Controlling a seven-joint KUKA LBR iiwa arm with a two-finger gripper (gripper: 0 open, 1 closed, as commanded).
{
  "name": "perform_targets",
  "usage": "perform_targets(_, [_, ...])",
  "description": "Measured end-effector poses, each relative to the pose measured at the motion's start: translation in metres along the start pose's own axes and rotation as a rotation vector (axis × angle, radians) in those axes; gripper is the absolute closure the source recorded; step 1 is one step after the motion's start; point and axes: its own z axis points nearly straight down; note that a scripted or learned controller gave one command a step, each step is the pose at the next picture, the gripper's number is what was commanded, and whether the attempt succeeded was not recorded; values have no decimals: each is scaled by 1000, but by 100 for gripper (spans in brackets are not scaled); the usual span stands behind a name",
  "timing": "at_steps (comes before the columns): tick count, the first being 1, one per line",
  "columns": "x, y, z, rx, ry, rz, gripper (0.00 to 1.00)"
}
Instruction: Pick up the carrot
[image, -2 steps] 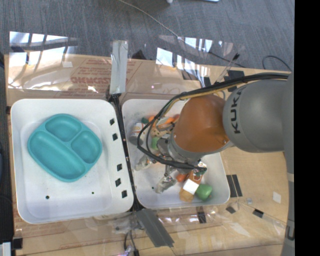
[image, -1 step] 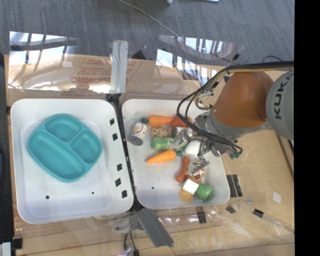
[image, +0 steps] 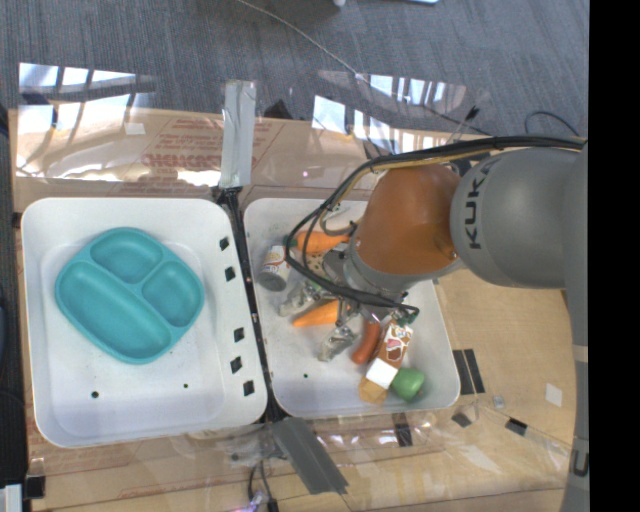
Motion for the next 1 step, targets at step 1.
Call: perform_targets(1, [-2, 0, -11, 2, -3, -2, 100])
